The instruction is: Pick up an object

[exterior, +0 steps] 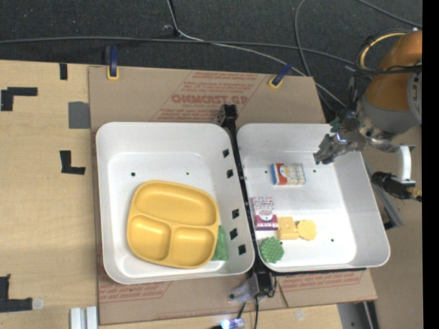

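Camera view: a slanted look down on a wooden desk [41, 204] with a sheet of cardboard [199, 94] under two shallow white bins set side by side.
Left bin [113, 149]: holds a yellow plate [171, 223] with three compartments, lying toward the near side; a green thing [221, 244] peeks out at the plate's right edge, against the wall between the bins.
Right bin [363, 211]: holds five small things, all in its left and near half.
Small box [287, 175]: white with blue and orange print, lying flat near the bin's middle.
Purple packet [264, 212]: flat, close to the dividing wall, nearer the camera than the box.
Yellow block [287, 228]: just right of the packet, touching a round yellow piece [306, 230].
Green lump [271, 250]: bumpy, near the front left corner of the right bin, just below the packet.
Arm [391, 94]: grey with an orange band, reaching in from the right above the right bin's far right side.
Claw [328, 149]: dark, over the bin's upper right part, apart from the small box and touching none of the things; whether its fingers are apart or together cannot be made out.
Cables [206, 40]: black, running across the dark floor beyond the desk.
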